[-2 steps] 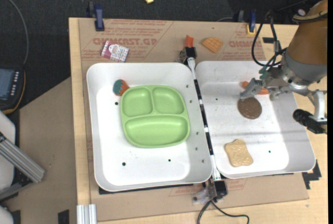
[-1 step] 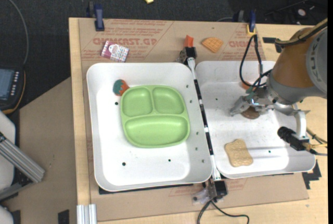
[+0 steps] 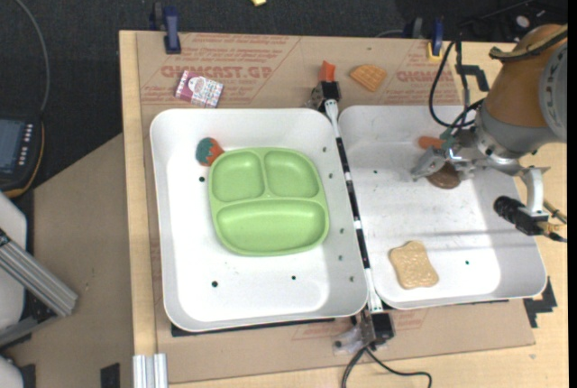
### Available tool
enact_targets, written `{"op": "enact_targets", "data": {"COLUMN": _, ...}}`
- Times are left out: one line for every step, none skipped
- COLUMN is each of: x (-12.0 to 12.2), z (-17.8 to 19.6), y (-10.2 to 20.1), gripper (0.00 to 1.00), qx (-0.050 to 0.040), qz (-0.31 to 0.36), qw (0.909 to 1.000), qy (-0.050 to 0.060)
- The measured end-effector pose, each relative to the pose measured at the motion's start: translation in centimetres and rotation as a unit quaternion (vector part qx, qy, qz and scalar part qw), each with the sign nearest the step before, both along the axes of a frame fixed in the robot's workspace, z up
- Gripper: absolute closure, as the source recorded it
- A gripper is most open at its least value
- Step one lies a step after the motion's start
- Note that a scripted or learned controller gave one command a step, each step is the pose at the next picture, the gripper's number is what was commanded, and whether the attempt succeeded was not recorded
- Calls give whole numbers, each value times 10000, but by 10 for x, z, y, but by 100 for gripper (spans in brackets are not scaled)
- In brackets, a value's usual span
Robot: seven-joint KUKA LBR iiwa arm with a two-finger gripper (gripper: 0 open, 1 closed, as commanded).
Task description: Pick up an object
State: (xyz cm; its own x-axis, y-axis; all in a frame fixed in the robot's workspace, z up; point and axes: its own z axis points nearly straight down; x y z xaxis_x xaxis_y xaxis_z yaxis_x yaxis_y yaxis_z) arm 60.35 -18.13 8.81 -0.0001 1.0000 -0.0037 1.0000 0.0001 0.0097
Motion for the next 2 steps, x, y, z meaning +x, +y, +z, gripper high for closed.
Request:
{"op": "enact_targets", "data": {"x": 59, "z": -1, "y": 25, "gripper": 0, "qx": -1, "qz": 7, "qw": 10000, "qy": 70}}
{"op": "enact_targets", "data": {"x": 59, "z": 11, "y": 22, "gripper": 100, "qx": -17, "qz": -5, "qw": 10000, "qy": 42}}
